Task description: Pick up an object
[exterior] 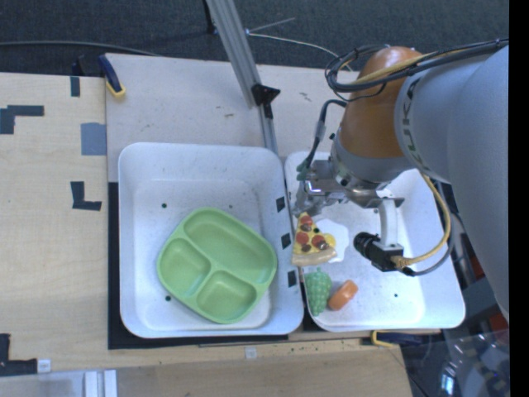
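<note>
My gripper (309,198) hangs low over the left side of the right bin (430,304), under the orange-banded wrist. Its tip is right at the top end of a toy pizza slice (313,244), yellow with red toppings, which lies flat on the bin floor against the left wall. Whether the tip touches the slice is hidden by the wrist. Just below the slice lie a green leafy toy vegetable (317,290) and a small orange piece (342,294), side by side.
The left bin (140,172) holds a green divided plate (217,265). A black cable fitting (376,251) hangs off the arm over the right bin's middle. A metal pole (240,48) slants down to the bins' shared edge.
</note>
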Tool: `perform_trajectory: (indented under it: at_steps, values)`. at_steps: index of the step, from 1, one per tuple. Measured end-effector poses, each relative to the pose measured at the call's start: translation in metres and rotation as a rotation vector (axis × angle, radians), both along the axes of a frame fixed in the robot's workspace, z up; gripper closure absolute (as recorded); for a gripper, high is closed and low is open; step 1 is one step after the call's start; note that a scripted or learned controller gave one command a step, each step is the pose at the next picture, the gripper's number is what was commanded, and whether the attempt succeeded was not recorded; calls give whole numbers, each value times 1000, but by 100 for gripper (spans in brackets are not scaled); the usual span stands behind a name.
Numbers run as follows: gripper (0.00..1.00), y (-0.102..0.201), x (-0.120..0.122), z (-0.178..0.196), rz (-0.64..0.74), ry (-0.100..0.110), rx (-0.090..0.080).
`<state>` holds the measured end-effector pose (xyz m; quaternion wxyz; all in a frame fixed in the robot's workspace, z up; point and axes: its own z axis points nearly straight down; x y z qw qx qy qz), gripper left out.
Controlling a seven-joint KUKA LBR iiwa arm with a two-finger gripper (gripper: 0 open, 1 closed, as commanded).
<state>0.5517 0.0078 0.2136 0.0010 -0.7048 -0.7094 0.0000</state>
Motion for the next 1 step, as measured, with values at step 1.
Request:
perform_trajectory:
  at_steps: [1]
  values:
    - [100, 56, 28, 5, 1, -2, 1]
